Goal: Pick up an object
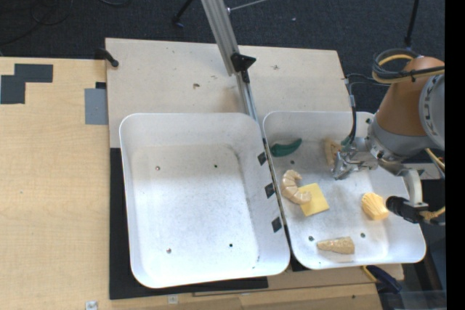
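While looking down on the bench (pixel 167 76), seeing two shallow white bins side by side; left bin (pixel 189 200) across the lower middle of the frame, right bin (pixel 407 252) toward the lower right, pressed close along the shared edge, with a few small black clips (pixel 266 189) dotted down that edge.

Reaching in from the right edge of the frame: grey arm (pixel 399 105) with the orange band, bent down so the gripper (pixel 344 166) sits low over the upper middle of the right bin; honestly can't call it open or closed from up here, way too small and blurry.

Pickable stuff all in the right bin:
- small tan piece (pixel 332 151) just left of the gripper; touching or only beside, can't tell
- green curved thing (pixel 285 147) at the bin's upper left, near the wall
- pale curled piece (pixel 292 186) below that, touching a yellow block (pixel 314 200) at its lower right
- yellow knobbly lump (pixel 374 206) lower right of the gripper, apart from it
- tan bread-like chunk (pixel 336 246) near the bottom rim, well apart from the gripper

Also a long metal bar (pixel 218 11) slanting from the top centre down toward the seam between the bins; light wood panel (pixel 51 178) filling the left side; dark floor with cables along the top.
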Available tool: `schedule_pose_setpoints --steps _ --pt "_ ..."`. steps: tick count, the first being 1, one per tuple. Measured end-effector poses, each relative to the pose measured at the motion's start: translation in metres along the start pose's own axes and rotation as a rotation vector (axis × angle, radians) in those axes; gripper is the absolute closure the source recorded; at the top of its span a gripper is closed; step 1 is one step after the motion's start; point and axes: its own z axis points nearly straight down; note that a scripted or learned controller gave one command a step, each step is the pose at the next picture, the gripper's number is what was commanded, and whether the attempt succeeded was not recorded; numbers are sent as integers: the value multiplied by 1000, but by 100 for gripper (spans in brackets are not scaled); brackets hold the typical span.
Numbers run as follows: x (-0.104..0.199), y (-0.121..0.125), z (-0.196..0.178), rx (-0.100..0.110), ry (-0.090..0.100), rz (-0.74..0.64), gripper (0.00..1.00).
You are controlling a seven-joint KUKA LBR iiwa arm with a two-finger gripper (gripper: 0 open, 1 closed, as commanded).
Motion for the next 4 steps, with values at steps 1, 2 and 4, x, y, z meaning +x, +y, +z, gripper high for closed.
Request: schedule_pose_setpoints --steps 1,2,4 --pt "8 7 -51 -6 -1 -8 100" --pt "13 15 -99 -7 -2 -9 100" --pt "69 1 -134 -1 2 -11 100"
